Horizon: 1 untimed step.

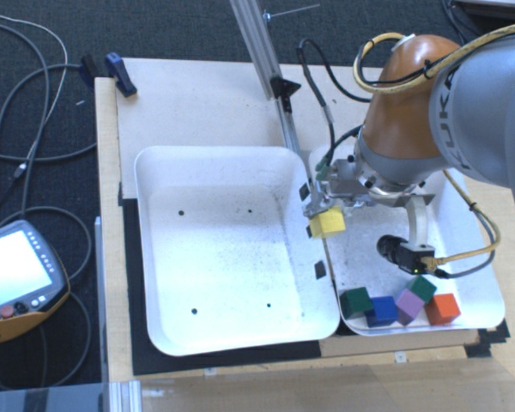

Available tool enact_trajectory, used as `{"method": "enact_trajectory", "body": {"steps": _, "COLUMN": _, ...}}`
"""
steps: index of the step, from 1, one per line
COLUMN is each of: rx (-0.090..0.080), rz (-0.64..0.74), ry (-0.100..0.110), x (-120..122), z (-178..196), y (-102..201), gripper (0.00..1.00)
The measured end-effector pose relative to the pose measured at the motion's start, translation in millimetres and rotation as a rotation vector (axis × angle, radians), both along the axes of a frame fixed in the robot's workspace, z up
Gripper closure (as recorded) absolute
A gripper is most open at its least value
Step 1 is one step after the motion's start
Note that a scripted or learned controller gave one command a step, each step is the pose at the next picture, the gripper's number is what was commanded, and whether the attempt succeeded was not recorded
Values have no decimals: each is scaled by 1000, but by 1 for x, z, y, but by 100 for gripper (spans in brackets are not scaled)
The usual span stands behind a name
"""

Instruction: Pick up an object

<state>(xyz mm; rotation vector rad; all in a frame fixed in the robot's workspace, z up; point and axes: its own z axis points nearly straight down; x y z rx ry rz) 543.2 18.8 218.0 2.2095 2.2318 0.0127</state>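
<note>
yellow block; orange block; purple block; blue block; white bins

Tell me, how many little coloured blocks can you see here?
6. A yellow block sits at the gripper near the divide between bins. A dark green, blue, purple, green and orange cluster along the right bin's near edge. The arm may hide more.

A yellow block sits tilted at the left edge of the right bin, just beside the wall shared with the left bin. Along the right bin's near rim, a dark green block, a blue block, a purple block, a second green block and an orange block crowd together in a row.
</note>
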Motion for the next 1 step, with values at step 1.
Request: {"method": "enact_trajectory", "body": {"steps": 1, "rx": -2, "rz": -6, "ry": 15, "x": -48, "z": -20, "y": 34, "gripper": 100}}
